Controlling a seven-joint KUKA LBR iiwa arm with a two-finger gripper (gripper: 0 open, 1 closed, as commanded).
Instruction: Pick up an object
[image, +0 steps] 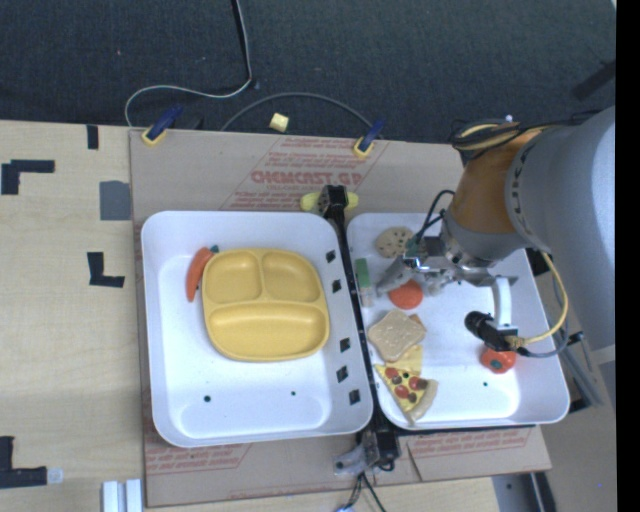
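Note:
In the right bin (540, 400) lie a round tan cookie (393, 240), a small green piece (363, 273), a red tomato-like piece (405, 295), a slice of toast (397, 335) and a pizza slice (408, 387). My gripper (418, 268) hangs low over the upper middle of this bin, right above the red piece and just right of the cookie. Nothing shows as held in it. The grey arm with its orange band (490, 190) comes in from the right and hides part of the bin.
The left bin (165, 330) holds a yellow divided plate (265, 303) with an orange carrot (197, 272) beside it. A small orange-red object (497, 359) with a black part lies at the right bin's right side. Black clips line the divider (345, 300).

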